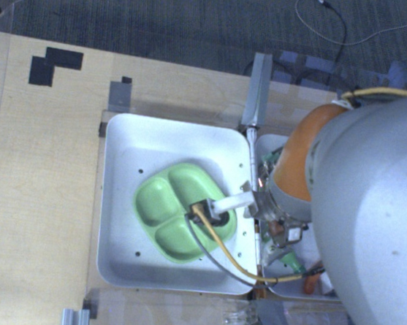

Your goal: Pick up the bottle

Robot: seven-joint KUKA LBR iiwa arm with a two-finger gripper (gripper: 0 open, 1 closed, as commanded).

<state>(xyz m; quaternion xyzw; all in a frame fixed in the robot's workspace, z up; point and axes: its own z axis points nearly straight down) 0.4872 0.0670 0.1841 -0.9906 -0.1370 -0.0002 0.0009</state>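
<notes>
Overhead view, bench w/ two bins. Left shallow white plastic bin [112, 184] holds a pale green three-compartment plate [165, 205], lying flat, centre-right of the floor; right shallow white bin [273, 146] is largely covered by the grey robot arm with orange wrist band [375, 201], reaching in from the right; gripper [275, 229] sits low over the right bin's left edge, next to the divider btwn bins; its state (wide, narrow or holding) cannot be told, since the wrist hides it. Just beside the gripper, in the right bin, a small green item [291, 261] and a small orange-red item [310, 285] peek out from under the arm; the green one is poss. part of the bottle, but too little is visible to confirm. Light wooden bench top [35, 211] carries black tape patches [53, 66] at upper left.
</notes>
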